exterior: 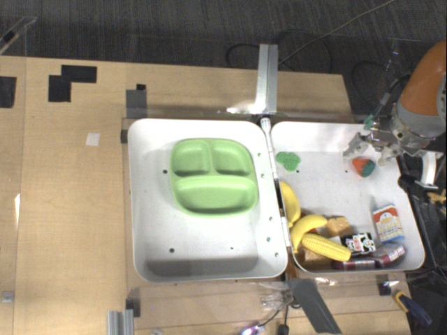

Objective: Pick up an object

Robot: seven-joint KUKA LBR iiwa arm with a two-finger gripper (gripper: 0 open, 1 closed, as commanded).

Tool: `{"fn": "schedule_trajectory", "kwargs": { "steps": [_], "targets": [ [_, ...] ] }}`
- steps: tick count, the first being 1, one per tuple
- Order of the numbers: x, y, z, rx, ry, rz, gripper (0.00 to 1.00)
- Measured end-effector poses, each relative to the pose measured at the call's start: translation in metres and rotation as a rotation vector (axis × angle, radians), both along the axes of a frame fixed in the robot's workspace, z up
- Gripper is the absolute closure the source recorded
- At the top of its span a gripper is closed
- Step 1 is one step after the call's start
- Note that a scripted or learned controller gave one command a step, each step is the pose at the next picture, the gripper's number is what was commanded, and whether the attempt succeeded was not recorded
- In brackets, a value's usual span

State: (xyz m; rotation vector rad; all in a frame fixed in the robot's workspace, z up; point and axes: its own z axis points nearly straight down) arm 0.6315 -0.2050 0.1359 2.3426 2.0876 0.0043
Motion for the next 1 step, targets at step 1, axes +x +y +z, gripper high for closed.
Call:
{"fn": "schedule_trajectory", "kwargs": {
  "steps": [1],
  "targets": [
    [0.0400,0.0071,-0.0452,0.002,0.003,0.184,0.00]
  ]
}}
